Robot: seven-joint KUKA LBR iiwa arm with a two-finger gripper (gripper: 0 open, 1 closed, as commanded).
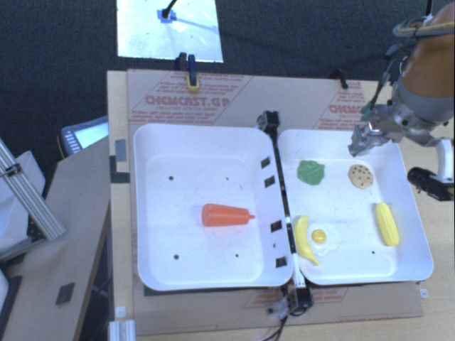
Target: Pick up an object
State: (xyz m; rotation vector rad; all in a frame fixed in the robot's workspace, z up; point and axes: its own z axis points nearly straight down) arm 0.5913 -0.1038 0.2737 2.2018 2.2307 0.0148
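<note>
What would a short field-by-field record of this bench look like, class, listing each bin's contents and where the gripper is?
left bin: white shallow bin holding one orange toy carrot
right bin: white shallow bin holding green leafy piece, round speckled cookie, yellow corn cob, yellow banana, fried egg
gripper: above right bin's far edge, near cookie
held: nothing visible

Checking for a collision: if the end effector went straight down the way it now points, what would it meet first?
Probably the round, speckled tan cookie in the right white bin, just below the end effector. Depth is unclear; it might land on bare floor beside it.
</note>
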